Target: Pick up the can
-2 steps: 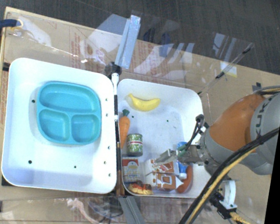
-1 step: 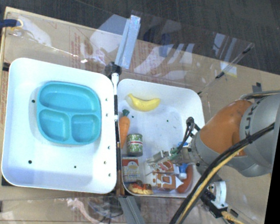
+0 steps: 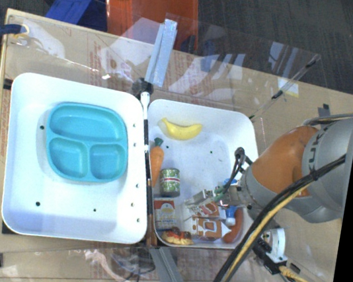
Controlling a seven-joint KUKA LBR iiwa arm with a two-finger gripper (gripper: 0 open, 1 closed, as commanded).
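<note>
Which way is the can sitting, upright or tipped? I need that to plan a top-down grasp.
Upright, it seems: the can shows its round top toward the camera, with the green label below.

The two bins point(image 3: 31, 89) were plain white. In the left one lay a turquoise divided tray point(image 3: 87, 141), the same blue throughout. The right bin held a yellow banana point(image 3: 180, 129), an orange carrot point(image 3: 156, 160) with a green top, and the can point(image 3: 170, 181), green-labelled with a silvery rim. A small box point(image 3: 164, 213) looked red and white, its print too blurred to read. The arm point(image 3: 306, 169) was grey, banded orange above the wrist. Its cables point(image 3: 237, 261) were black and yellow.
</note>
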